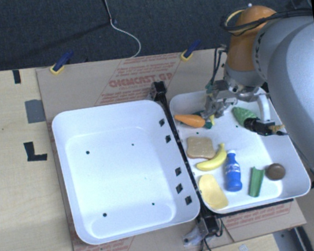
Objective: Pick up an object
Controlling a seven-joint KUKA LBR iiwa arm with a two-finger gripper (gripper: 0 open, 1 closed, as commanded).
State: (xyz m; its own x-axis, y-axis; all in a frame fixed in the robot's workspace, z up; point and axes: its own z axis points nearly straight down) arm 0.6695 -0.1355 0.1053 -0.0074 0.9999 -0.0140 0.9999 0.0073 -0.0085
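The right bin [292, 189] holds several items. An orange carrot [190, 120] lies at its far left, with a tan bread slice [200, 147] and a yellow banana [214, 161] just in front of it. A blue bottle [232, 173], a pale yellow piece [212, 191], a green cucumber [255, 181] and a brown ball [275, 171] lie nearer the front. My gripper [214, 109] hangs low over the far part of this bin, just right of the carrot's tip. Nothing shows between its tips.
The left bin [69, 164] sits beside the right one, with a black divider [175, 148] between them. A green item [241, 115] lies under the wrist at the far right. The grey arm [300, 89] covers the right bin's right side.
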